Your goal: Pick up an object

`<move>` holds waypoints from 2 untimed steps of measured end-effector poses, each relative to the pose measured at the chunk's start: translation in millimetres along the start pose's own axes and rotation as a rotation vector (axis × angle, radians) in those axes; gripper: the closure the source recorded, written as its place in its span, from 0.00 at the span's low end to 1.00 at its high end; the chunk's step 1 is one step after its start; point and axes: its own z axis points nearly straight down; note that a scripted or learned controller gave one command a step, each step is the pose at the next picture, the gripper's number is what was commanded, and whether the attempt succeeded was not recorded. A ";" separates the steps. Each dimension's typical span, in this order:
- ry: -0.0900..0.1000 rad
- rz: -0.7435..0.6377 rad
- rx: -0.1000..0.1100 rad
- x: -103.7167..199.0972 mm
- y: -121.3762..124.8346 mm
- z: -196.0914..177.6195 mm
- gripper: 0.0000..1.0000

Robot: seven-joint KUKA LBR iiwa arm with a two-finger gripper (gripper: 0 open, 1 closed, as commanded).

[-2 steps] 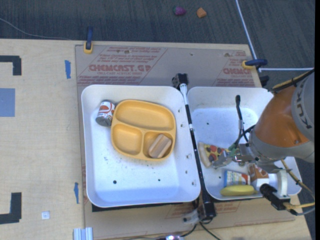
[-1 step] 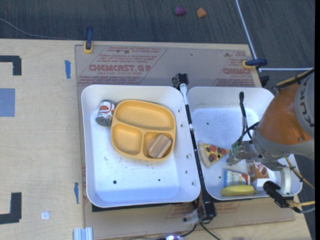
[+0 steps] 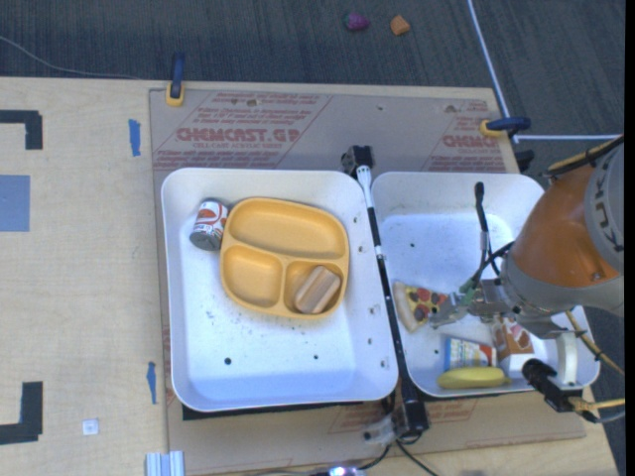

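The right bin (image 3: pixel 437 228) holds a toy pizza slice (image 3: pixel 413 303), a yellow banana (image 3: pixel 471 376) near the front wall, a small carton (image 3: pixel 465 351) just behind the banana, and a brownish packet (image 3: pixel 516 339) partly under the arm. My gripper (image 3: pixel 454 308) hangs low over this bin, just right of the pizza slice and touching or almost touching its right edge. The grey wrist and orange band (image 3: pixel 566 241) cover the bin's right side. I see nothing lifted off the bin floor.
In the left bin (image 3: pixel 278 370) sits a yellow divided tray (image 3: pixel 283 228) with a tan bread-like piece (image 3: pixel 317 289) in its lower right compartment. A small can (image 3: pixel 207 224) lies against the tray's left side. A black cable (image 3: pixel 481 216) hangs over the right bin.
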 end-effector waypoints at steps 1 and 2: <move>-0.002 0.000 -0.004 -0.3 1.3 -10.0 1.00; -0.001 0.000 -0.003 -0.3 1.2 -9.9 0.00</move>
